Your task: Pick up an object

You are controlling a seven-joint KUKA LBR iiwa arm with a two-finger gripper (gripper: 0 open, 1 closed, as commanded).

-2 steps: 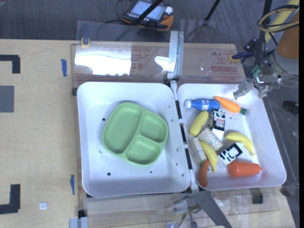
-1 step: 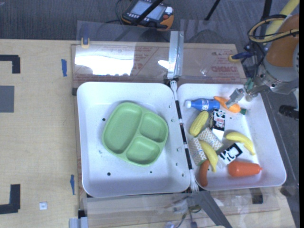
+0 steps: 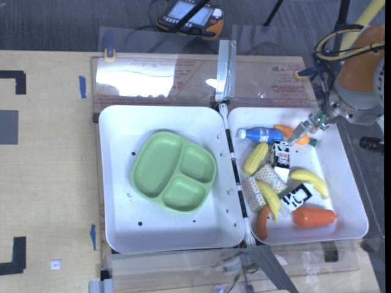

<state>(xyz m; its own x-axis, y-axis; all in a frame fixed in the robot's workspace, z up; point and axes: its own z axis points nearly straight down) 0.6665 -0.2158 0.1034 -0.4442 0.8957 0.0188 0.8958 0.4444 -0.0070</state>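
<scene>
The right bin (image 3: 351, 188) holds a jumble of toy items. A blue bottle (image 3: 259, 133) lies at its back, with an orange piece (image 3: 284, 129) beside it. Below them lie a yellow corn cob (image 3: 256, 157), a black-and-white box (image 3: 281, 154), two bananas (image 3: 309, 180) (image 3: 269, 198), an orange carrot (image 3: 313, 216) and a reddish sausage shape (image 3: 262, 222). My gripper (image 3: 301, 133) reaches down from the upper right to the back of this bin. Its tip sits right at the orange piece, close to the bottle's cap end. I see nothing lifted.
The left bin (image 3: 116, 133) holds a green divided plate (image 3: 174, 171). A metal divider (image 3: 225, 72) stands behind the seam between the bins. A clear panel runs along the back. Cables and a handheld device (image 3: 189, 14) lie beyond the bench.
</scene>
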